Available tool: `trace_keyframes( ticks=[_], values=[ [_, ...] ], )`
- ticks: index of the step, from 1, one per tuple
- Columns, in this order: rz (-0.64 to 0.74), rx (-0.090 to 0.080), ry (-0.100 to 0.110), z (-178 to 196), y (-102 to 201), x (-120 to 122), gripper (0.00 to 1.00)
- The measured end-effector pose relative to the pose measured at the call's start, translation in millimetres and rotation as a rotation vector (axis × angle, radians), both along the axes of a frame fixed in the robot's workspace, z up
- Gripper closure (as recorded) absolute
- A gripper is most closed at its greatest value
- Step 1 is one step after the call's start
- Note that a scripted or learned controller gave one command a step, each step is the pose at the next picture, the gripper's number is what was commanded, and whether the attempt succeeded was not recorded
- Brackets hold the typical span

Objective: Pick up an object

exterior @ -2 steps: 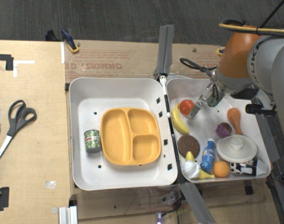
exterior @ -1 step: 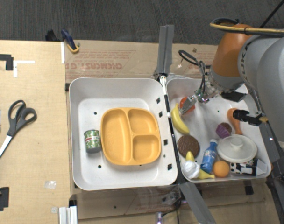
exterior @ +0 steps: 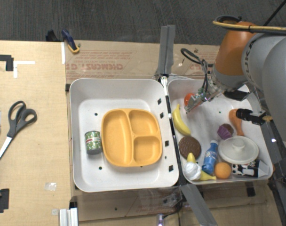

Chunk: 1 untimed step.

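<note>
The table (exterior: 30, 173) is pale wood and fills the left and lower frame; above it, across the top, runs a dark grey carpeted floor (exterior: 110, 8). A sheet of brown cardboard (exterior: 110, 60) with printed lettering lies under the upper edge of both bins.

The arm (exterior: 267, 65), grey with an orange band, comes in at the upper right and bends down over the right bin (exterior: 267, 166). The left bin (exterior: 79, 126) sits in the frame's centre and holds a yellow divided plate (exterior: 132, 137), with a small green can (exterior: 92, 141) lying just beside the plate's left edge.

The right bin is crowded. A white lidded bowl (exterior: 238, 149) stands at its lower right, with a brown cookie (exterior: 189, 146) to its left, a banana (exterior: 180, 121) along the bin's left wall, an orange carrot-like piece (exterior: 236, 120) at the right wall, a blue bottle (exterior: 210, 157), a purple item (exterior: 225, 131), an orange (exterior: 223, 170) and a white round thing (exterior: 192, 171) near the lower edge.

The gripper (exterior: 195, 101) hangs low in the upper left of the right bin, just beside a small red object (exterior: 189, 98), perhaps touching it. Whether the gripper is released or clenched I cannot tell at this slant.

Scissors (exterior: 13, 124) lie on the table at the left, and a blue clamp (exterior: 70, 40) at the upper left.
</note>
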<state>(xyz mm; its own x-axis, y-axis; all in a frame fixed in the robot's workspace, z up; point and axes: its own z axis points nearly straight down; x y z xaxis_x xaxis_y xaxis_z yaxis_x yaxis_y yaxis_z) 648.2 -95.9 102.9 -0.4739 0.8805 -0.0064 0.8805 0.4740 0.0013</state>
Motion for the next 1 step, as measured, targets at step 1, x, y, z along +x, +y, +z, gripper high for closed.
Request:
trace_keyframes(
  ticks=[1],
  values=[
    [-0.074,0.004,0.002,89.7,65.9,11.2,1.0]
  ],
)
